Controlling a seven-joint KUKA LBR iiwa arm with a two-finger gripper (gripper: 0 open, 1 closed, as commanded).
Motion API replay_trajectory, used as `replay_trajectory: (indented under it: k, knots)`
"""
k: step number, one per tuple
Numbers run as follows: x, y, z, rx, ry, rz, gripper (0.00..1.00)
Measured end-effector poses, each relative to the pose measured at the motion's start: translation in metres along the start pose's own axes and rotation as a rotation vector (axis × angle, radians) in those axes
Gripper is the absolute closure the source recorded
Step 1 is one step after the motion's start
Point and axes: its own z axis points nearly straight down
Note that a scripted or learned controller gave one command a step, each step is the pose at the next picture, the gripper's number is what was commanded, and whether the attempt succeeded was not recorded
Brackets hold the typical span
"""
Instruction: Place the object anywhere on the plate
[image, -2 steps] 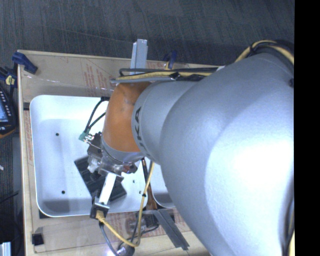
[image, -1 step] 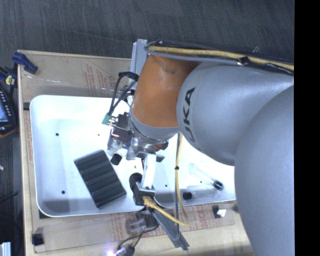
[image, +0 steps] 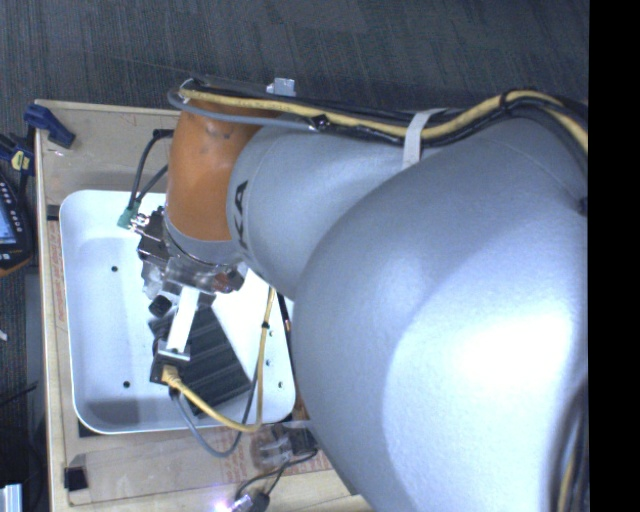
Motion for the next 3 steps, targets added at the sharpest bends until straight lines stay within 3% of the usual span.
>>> replay_trajectory:
  k: [1, 2, 3]
  knots:
    - [-0.113, 0.004, 0.026, 0.0, 0.0, -0.086, 1.0]
    - [-0.055, -0.024, -0.03, -0.001, 0.003, 0.068, 1.0]
    - [-0.076, 0.054, -0.033, 0.0, 0.002, 0.03, 1.0]
